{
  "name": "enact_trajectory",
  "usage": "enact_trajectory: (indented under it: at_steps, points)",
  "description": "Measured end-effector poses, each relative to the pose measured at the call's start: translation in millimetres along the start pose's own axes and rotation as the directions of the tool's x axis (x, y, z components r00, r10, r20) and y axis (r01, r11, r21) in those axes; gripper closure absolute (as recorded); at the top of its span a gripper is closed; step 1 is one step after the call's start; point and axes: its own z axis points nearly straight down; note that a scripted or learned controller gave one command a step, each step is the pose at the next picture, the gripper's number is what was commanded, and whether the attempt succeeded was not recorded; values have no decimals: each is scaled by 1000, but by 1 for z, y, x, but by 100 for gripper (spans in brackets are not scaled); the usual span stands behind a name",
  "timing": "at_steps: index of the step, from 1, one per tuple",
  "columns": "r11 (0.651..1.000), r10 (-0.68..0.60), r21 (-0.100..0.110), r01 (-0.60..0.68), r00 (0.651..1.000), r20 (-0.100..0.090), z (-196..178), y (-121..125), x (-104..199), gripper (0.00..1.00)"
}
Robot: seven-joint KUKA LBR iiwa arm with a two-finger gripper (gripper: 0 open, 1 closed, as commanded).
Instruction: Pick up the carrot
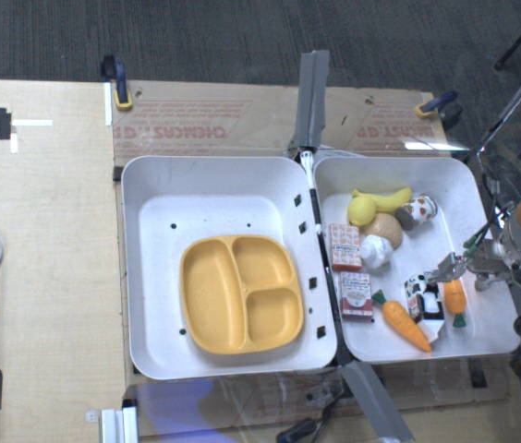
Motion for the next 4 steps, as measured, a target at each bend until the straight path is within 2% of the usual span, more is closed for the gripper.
enact_trajectory:
  at_steps: [1, 2, 3, 4]
  points:
    - [971, -239, -26, 239, 971, 21, 5, -1, 2, 0]
    - [855, -518, -20, 518, 855, 30, 4, 0, -7, 0]
    - [855, -519, -14, 519, 855, 15, -6, -1, -5, 100]
    - [574, -818, 11, 818, 575, -1, 21, 70, 2, 100]
